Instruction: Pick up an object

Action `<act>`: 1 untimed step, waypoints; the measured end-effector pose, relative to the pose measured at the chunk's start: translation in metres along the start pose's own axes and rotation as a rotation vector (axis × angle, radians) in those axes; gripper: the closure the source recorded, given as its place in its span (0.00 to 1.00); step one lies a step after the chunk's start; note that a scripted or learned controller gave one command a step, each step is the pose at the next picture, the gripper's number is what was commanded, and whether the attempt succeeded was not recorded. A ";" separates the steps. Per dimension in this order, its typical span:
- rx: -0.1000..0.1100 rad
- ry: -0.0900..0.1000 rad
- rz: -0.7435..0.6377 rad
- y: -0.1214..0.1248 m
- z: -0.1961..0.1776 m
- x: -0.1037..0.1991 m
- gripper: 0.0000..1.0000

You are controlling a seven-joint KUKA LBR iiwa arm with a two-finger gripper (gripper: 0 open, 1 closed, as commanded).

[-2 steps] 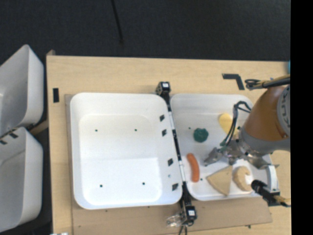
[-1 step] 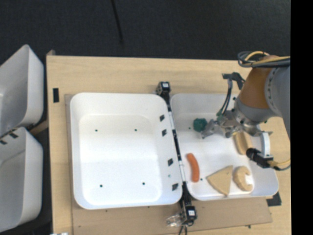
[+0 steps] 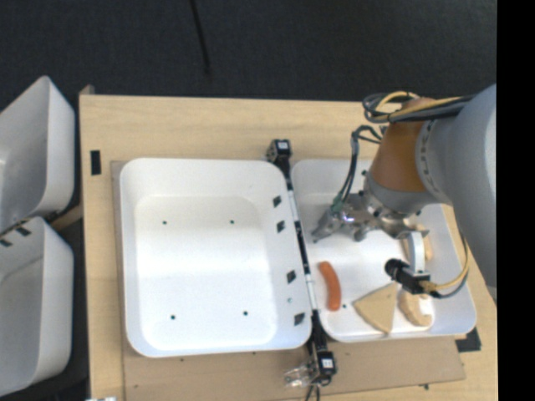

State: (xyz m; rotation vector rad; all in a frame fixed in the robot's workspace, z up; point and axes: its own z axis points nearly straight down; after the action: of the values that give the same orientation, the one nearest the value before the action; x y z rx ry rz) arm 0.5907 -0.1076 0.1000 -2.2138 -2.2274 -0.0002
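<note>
Objects for picking lie in the right white plastic bin [image 3: 334,178], all in its lower part. A small orange-red sausage-shaped object [image 3: 332,286] lies near the bin's left wall, with its long side running almost up and down in the frame. To the right of it, a little apart, rests a tan wedge-shaped piece [image 3: 379,309] that looks like a slice of cheese or bread, with its point toward the lower right. Just beside the wedge, at the lower right corner of the bin, there is a pale beige rounded piece [image 3: 417,309]; it seems to touch the wedge, but I cannot tell for sure.

The left white plastic bin [image 3: 125,224] occupies the middle of the frame; on its floor I see only a few small dark dots. Both bins stand side by side on a light wooden bench [image 3: 192,124], and small black clips join them along the shared edge.

The grey arm with an orange band [image 3: 401,161] reaches from the right side of the frame over the right bin. The two-finger gripper [image 3: 338,222] hangs above the upper left area of this bin, well above the orange-red object in the picture. How far it is open, and if it holds something, I cannot tell.
</note>
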 end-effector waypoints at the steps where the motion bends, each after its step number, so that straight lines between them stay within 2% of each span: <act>1: -0.007 -0.008 0.010 0.055 -0.002 -0.100 0.00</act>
State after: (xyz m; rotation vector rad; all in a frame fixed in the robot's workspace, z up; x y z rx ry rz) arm 0.6458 -0.2069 0.1015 -2.2322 -2.2242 0.0009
